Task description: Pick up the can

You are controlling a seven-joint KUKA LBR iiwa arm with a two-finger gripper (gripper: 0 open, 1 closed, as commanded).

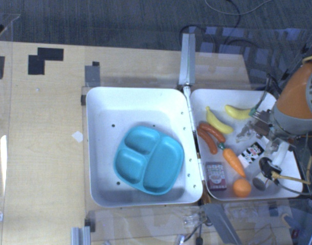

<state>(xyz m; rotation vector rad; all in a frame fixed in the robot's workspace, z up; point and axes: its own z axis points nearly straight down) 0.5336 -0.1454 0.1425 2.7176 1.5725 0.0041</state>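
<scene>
Two shallow white bins sit side by side on the pale wooden surface [44,152]. The left bin [102,111] holds one thing, a blue divided plate [149,160], lying flat and a little nearer its front wall than its back.

The right bin [197,98] is crowded. The can [216,175] lies in its front left corner, close to the wall shared with the left bin, with a reddish label facing up. Just to its right sits an orange [241,188], against the front wall. A carrot [232,160] lies slantwise above both, its lower end pointing toward the orange. Further back along the left side are two reddish-brown sausages [209,137], side by side and angled toward the carrot's top. Behind them lies one yellow banana [218,121], and a second banana [238,112] rests near the back wall. A small black-and-white packet [253,152] lies right of the carrot.

The grey arm [299,106], orange-banded, reaches in from the right over the bin's right half. Its pincer [253,129] hangs between the second banana and the packet — well apart from the can, with the carrot between them. Whether the pincer is released or clenched cannot be told from this angle, and nothing is seen in its grasp.
</scene>
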